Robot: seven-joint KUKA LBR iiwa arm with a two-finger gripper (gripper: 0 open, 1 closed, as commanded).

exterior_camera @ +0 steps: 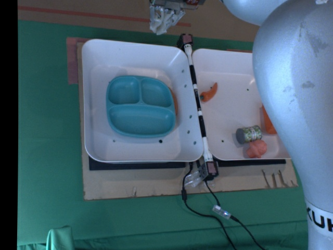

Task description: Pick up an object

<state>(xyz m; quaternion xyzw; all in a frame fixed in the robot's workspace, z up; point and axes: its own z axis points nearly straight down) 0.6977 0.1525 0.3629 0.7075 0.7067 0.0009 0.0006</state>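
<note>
Can (249, 134) lies on its side in right bin (229, 149), long axis roughly left-right; claw (160, 22) hangs beyond left bin's (104, 151) far rim, apparently pinching something pale, possibly cloth.

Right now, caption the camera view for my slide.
Hand raised beyond the left bin holding a teal plate; small items lie in the right bin.
</note>
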